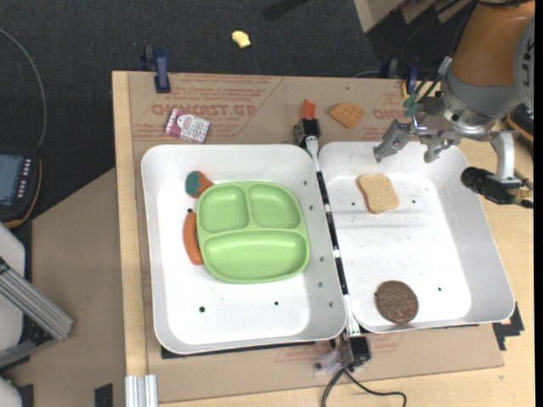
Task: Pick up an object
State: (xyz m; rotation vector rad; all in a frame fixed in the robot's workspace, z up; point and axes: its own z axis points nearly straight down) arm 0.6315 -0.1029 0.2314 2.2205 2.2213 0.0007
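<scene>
Round brown patty, tan bread slice, open jaws above

On the table, outside the bins, a small pink-and-white packet lies near the back left. A blue clamp grips the table's back edge. An orange cracker rests near the back middle. A yellow scrap sits on the dark floor.

The arm is cut off at the 2 o'clock corner — the label on the small packet, toward 11 o'clock, is too small to read.
</scene>
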